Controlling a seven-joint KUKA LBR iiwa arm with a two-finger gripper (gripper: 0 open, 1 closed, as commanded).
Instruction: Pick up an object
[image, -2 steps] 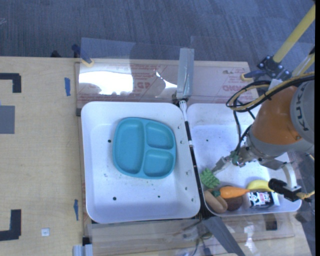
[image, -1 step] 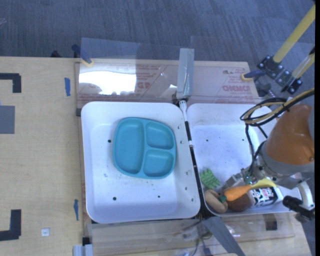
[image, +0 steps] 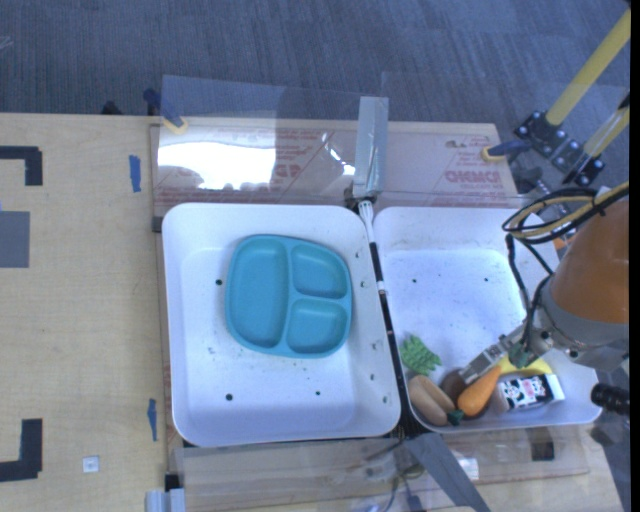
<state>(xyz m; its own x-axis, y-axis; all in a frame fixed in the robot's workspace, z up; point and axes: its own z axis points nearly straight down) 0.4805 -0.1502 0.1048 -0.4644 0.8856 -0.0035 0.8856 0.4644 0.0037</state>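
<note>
The gripper (image: 497, 356) reaches into the right bin (image: 450, 270) from three o'clock, low at the bin's five o'clock corner. Its tip sits right over the orange carrot (image: 478, 392); whether it grips the carrot I cannot tell. Just beside lie a bread roll (image: 431, 398), a green leaf (image: 419, 353) and a yellow and white box (image: 526, 390). A blue divided plate (image: 288, 296) rests in the left bin (image: 200, 380).
</note>
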